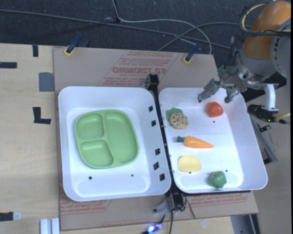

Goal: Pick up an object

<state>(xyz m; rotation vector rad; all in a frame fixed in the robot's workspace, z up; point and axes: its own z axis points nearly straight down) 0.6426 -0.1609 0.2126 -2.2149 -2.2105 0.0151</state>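
Red and rounded, the toy tomato (215, 109) lies in the right bin (249, 145), just below the gripper (216, 94) and between the lines of its two fingers; the fingers are spread wide, one tip (202, 98) off to the tomato's left and the other (229, 98) to its upper right, nothing between them; neither tip appears to touch it. From the fixed camera view it looks like hollow play-food plastic; I judge it light, fairly stiff and smooth, so likely to squirt out of a shallow pinch; the best hold would be across its widest girth, fingers lowered past the middle. Farther from the fingers, toward the bin's near side, lie a cookie (178, 121), a carrot (198, 142), a yellow piece (189, 164) and a green piece (217, 179); the carrot tapers and would slip more easily. Well to the fingers' left, the other bin (68, 101) bears a green divided plate (106, 138).
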